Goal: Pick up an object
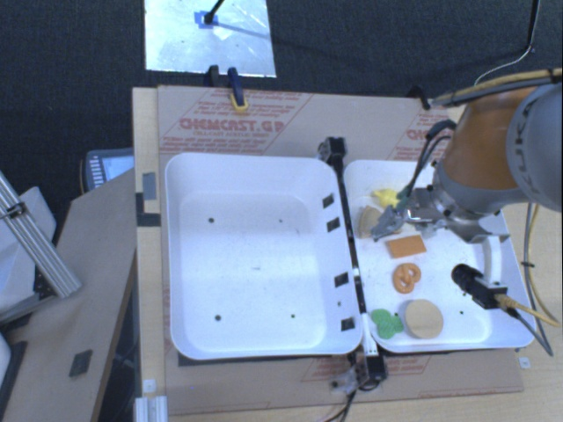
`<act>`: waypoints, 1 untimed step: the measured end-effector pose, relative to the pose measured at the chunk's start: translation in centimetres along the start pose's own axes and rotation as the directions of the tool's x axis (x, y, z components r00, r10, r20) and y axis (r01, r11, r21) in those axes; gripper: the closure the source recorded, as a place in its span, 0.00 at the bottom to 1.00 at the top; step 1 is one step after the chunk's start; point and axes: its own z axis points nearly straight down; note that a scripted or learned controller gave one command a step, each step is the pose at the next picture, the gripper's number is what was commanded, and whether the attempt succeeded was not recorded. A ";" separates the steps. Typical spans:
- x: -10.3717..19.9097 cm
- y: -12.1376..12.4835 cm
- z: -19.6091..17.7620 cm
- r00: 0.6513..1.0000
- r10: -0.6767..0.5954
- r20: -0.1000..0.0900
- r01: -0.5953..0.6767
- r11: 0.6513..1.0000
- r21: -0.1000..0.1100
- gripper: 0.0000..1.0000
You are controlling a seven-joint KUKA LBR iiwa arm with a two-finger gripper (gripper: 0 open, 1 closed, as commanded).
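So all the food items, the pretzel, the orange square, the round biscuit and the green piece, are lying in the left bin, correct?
Not quite: the camera view shows the pretzel, orange square, round biscuit and green piece in the right bin, not the left bin.

"CHEMCAST GP" in red, on the brown backing sheet (264,117)

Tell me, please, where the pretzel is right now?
The pretzel lies in the right-hand bin, just below the orange cracker and above the round tan disc, with the gripper up and to its left.
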 end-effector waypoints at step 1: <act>-4.0 -6.4 6.0 1.000 0.014 0.000 -0.014 1.000 0.024 0.00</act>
